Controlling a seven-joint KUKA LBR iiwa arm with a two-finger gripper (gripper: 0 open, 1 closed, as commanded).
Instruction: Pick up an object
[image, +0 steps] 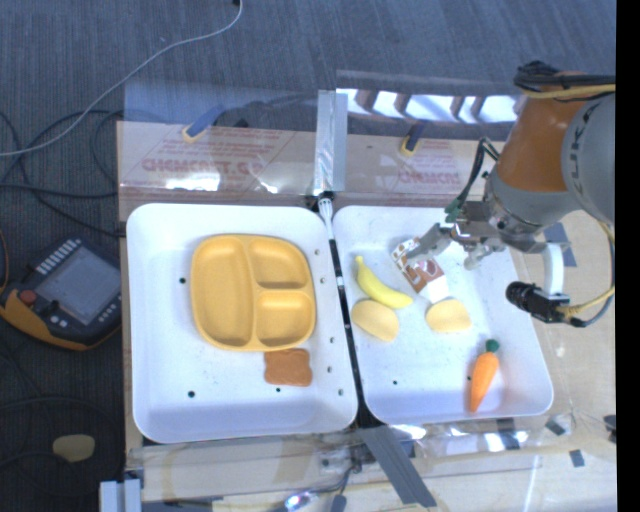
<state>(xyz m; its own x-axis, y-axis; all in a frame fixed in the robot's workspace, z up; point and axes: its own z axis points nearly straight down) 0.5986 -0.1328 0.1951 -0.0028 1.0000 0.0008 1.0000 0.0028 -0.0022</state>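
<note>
The right bin holds a yellow banana, a small brown and white carton, two pale yellow rounded pieces and an orange carrot. My gripper hangs over the back of this bin, just up and right of the carton. Its fingers are spread open, one reaching left toward the carton's top, with nothing between them.
In the left bin lie a yellow divided plate and a brown toast slice. A black cable plug hangs from the arm over the right bin's right side. A teach pendant lies on the floor at left.
</note>
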